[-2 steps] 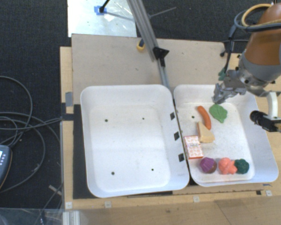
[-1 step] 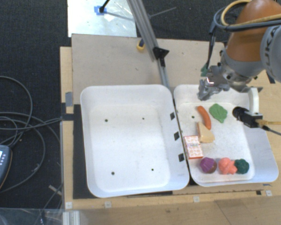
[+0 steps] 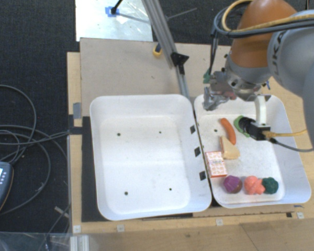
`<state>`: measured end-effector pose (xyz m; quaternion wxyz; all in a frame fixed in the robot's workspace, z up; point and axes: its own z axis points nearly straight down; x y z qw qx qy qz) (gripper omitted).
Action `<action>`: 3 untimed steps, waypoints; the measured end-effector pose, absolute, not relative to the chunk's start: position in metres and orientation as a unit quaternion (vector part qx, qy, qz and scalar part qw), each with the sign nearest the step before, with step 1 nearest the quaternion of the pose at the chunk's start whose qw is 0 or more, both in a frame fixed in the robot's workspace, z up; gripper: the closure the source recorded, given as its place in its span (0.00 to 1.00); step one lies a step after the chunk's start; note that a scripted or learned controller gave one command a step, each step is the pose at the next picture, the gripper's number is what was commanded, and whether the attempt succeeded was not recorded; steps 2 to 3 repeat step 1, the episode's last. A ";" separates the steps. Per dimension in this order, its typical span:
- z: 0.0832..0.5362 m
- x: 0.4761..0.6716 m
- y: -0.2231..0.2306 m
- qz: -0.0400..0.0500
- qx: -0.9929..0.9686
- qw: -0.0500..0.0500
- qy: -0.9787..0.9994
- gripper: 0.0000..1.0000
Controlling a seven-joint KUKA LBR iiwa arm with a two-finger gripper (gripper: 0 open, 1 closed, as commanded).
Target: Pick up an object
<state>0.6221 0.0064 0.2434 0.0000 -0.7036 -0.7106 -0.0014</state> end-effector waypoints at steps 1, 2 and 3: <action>0.229 0.620 0.056 -0.001 -0.704 0.001 -0.711 1.00; 0.229 0.620 0.056 -0.001 -0.704 0.001 -0.711 1.00; 0.229 0.620 0.056 -0.001 -0.704 0.001 -0.711 1.00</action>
